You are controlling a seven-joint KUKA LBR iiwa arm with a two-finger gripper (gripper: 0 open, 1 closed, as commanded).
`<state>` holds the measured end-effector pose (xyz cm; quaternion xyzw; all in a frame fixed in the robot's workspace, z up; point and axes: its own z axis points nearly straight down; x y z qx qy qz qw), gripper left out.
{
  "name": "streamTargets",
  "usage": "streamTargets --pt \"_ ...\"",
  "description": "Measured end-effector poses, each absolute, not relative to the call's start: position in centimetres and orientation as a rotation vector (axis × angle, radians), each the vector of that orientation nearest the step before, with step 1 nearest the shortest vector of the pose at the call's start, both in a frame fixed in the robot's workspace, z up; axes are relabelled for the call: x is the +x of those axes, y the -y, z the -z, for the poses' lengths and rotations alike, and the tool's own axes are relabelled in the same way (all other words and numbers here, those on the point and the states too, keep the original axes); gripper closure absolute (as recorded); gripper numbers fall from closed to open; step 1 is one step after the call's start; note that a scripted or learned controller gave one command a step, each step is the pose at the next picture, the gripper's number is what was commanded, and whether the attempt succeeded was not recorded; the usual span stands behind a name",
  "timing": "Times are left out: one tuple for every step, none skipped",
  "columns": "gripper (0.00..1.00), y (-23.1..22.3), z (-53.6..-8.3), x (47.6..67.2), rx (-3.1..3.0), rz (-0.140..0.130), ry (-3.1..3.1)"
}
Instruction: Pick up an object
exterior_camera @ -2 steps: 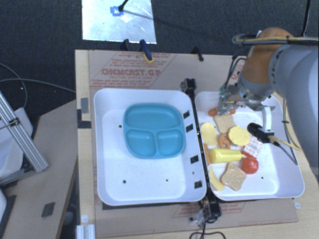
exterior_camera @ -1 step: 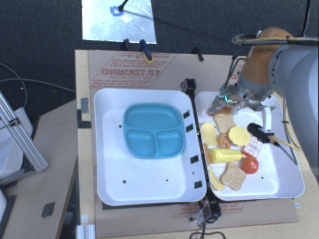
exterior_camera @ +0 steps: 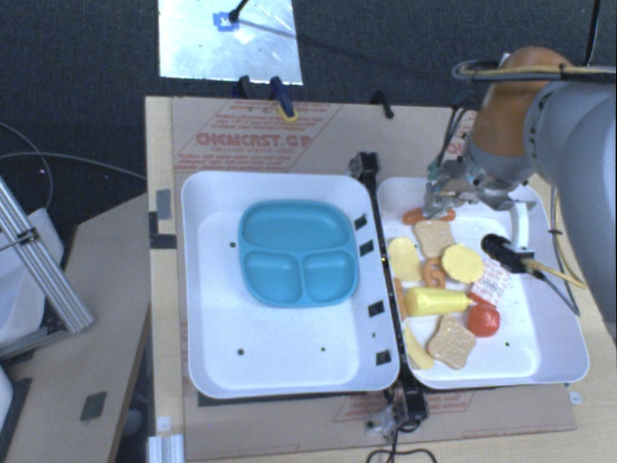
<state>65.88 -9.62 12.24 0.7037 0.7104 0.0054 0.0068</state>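
Camera view puts the grey arm's two-finger gripper (exterior_camera: 437,199) low over the far-left corner of the right shallow white bin (exterior_camera: 554,355), just above a tan square toy cracker (exterior_camera: 435,236). This looks like the reach-down step, though I cannot tell whether the gripper is spread or closed. Next it needs to close on one piece among the crowded toy food and lift it clear. The bins rest on printed brown cardboard (exterior_camera: 289,133), with dark carpet (exterior_camera: 77,66) beyond.

Packed tight with toy food (exterior_camera: 439,302) from centre to 7 o'clock in the right bin (exterior_camera: 535,340), and crowded at 11 o'clock by the claw (exterior_camera: 439,199). Open white floor at 4 to 5 o'clock. Blocked mid-floor in the left bin (exterior_camera: 280,350) by a blue tray (exterior_camera: 297,252); passable at 6 and 9 o'clock.
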Motion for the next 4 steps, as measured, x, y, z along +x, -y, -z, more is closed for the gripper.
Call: streamTargets --pt "0.0 9.6 -12.2 65.9 2.201 -0.016 -2.222" --pt "0.0 8.6 -8.7 61.9 2.213 -0.008 -2.215" --pt "0.0 8.6 -8.8 62.0 2.215 -0.009 -2.216" --pt "0.0 8.5 -8.9 56.4 2.211 -0.012 -2.214"
